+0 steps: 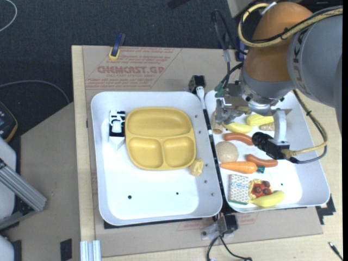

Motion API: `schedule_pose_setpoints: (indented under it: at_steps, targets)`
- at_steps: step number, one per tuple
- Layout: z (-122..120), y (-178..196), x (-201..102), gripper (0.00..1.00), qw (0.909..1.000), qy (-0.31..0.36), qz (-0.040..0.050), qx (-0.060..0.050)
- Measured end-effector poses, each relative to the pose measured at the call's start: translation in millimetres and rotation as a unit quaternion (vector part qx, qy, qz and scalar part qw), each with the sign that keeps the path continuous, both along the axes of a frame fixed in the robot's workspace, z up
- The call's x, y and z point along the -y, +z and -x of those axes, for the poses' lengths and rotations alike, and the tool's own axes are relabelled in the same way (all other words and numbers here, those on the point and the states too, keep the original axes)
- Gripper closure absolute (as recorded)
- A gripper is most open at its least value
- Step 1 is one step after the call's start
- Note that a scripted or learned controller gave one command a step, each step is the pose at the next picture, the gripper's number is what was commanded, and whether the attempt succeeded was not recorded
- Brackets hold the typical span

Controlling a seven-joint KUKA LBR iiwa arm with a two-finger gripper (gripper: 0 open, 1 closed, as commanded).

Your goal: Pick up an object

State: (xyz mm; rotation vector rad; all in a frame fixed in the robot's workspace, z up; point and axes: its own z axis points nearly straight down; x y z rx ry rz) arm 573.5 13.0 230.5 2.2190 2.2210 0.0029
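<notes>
In the camera view, you have two shallow white bins side by side on a brown board printed with red lettering. The left bin (109, 189) holds a yellow divided plate (160, 136), smooth plastic with rounded corners, one long compartment at the back and two smaller ones toward you. A small black-and-white item (116, 124) lies just beside the plate's left edge, and a pale yellow crumpled piece (196, 168) touches its near right corner.

The right bin (312, 186) holds a crowd of toy food. You can pick out a beige rounded lump (227, 151), an orange carrot (239, 167) just in front of it, two reddish sausages (239, 139) (262, 160), a yellow banana (268, 199) at the near edge, a waffle-textured square (238, 188) and a red berry piece (261, 188) beside it. More yellow pieces (239, 128) lie at the back.

The gripper (224, 112) hangs over the back left corner of the right bin, under the grey arm's orange band (272, 37). You cannot tell whether its fingers are spread or closed, as the metal parts blur together, and nothing shows between them.
</notes>
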Motion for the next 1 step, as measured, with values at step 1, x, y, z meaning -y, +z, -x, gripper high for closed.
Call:
schedule_pose_setpoints:
  at_steps: [1]
  targets:
    - [-4.4, 2.5, -14.1, 1.0, 1.0, 0.001, -0.0002, 0.0]
